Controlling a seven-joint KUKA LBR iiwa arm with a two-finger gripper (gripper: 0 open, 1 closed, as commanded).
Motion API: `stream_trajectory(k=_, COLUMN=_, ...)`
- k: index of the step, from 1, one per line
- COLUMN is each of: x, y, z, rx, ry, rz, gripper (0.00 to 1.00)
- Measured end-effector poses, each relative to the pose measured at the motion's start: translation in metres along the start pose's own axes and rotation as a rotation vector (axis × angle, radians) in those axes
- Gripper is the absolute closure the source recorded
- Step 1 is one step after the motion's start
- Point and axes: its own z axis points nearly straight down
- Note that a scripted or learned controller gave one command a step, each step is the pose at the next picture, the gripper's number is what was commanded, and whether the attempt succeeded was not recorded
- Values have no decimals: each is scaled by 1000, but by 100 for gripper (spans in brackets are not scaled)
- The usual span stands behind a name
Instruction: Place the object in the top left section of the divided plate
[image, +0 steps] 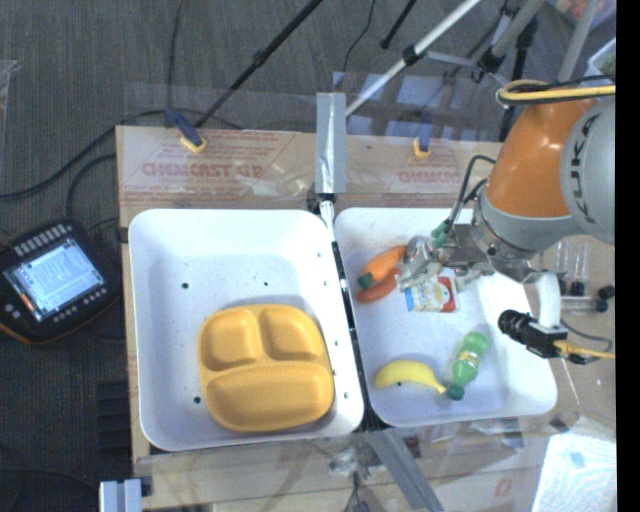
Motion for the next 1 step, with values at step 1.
stream_trajectory(k=1, x=86, y=-6, z=22, rx=1, ry=1, rz=-144, gripper=100)
